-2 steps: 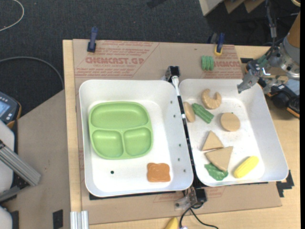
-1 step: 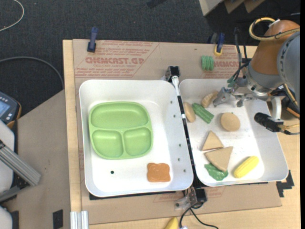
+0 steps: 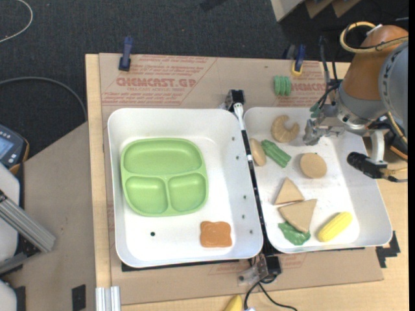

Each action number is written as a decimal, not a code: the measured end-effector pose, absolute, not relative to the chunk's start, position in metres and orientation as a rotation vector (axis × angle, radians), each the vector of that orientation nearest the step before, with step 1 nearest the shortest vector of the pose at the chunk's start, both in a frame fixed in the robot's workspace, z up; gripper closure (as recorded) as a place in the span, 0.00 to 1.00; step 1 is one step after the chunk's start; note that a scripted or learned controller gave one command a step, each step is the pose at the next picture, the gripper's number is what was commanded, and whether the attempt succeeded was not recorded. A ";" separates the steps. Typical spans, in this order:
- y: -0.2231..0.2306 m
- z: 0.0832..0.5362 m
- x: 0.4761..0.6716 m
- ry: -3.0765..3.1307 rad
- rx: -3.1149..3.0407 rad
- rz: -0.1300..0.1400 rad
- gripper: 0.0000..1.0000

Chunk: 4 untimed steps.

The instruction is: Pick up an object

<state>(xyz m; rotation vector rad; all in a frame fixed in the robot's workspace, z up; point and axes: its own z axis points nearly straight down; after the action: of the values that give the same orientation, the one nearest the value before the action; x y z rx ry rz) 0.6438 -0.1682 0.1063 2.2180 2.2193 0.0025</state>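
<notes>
The gripper [image 3: 314, 132] is poised over the right bin [image 3: 379, 229]; finger state cannot be told; descent should be centred on the round cookie [image 3: 313, 166].

arm [image 3: 379, 70]: running off the right edge, so its upper links are being cut away
gripper [image 3: 316, 133]: fingers too small and shadowed to be showing whether they are apart or together
green leafy piece [image 3: 293, 234]: lying partly under the tan wedge [image 3: 299, 214], its upper end being covered
yellow object [image 3: 235, 302]: being cropped by the bottom edge (kind not clear)
grey device [image 3: 10, 149]: getting cut by the left edge
printing on the brown board [image 3: 155, 78]: being overlapped by the left bin [image 3: 123, 125], lower lines hidden
</notes>
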 end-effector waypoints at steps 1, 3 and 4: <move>-0.092 0.084 0.640 2.232 2.218 0.000 1.00; -0.093 0.084 0.658 2.228 2.227 -0.010 1.00; -0.093 0.082 0.662 2.235 2.236 -0.023 1.00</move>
<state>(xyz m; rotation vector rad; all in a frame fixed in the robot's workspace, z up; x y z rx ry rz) 0.6619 -0.0933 0.0823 2.2356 2.2346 -0.0232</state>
